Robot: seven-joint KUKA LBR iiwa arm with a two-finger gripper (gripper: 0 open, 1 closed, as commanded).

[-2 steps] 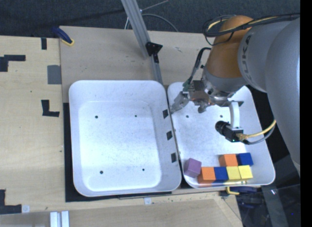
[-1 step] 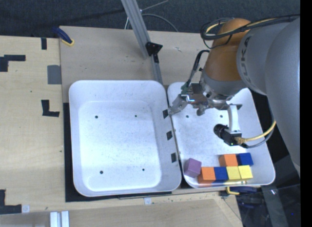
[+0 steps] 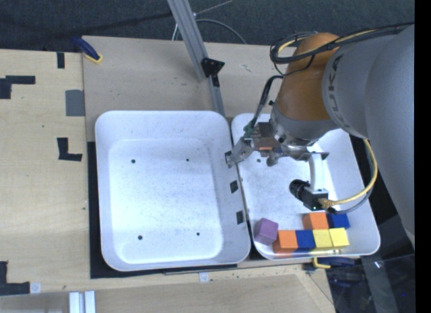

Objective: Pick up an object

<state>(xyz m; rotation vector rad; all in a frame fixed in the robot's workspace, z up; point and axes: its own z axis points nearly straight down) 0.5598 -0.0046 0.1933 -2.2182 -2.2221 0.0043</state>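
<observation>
Several small blocks lie along the near edge of the right bin [image 3: 369,232]: a purple block [image 3: 267,229] on the left, then an orange block [image 3: 287,239], a blue block [image 3: 305,239] and yellow blocks [image 3: 330,238] in a row. An orange block [image 3: 314,222] and another blue block [image 3: 338,220] sit just behind that row. My gripper [image 3: 261,146] hangs under the orange wrist band [image 3: 303,96], over the far left part of the right bin near the wall shared by the two bins. It is well apart from the blocks. Nothing shows in it.
The left bin [image 3: 102,136] stands beside the right one. A slanted metal pole [image 3: 187,19] with a black clamp [image 3: 212,67] rises behind the bins. A black and white fitting [image 3: 306,189] with a cable hangs off the arm above the blocks.
</observation>
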